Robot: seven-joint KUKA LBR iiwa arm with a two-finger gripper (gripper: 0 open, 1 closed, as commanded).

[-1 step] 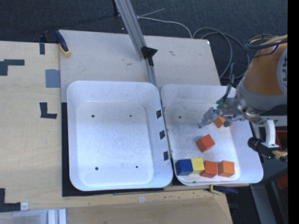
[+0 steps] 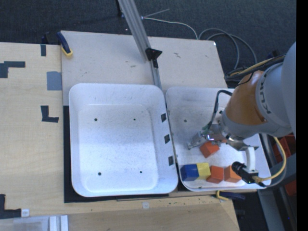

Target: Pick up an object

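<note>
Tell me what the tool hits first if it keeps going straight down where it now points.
Probably the orange block right under the tool, then the right bin floor. Depth is unclear from this slant.

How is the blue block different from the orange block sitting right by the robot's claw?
The blue block lies at the right bin's near edge, touching a yellow block; the orange block sits alone nearer the middle, beside the gripper. The blue block lies square to the bin's edge; the orange block is turned at an angle. Both are small blocks in the same bin.
</note>
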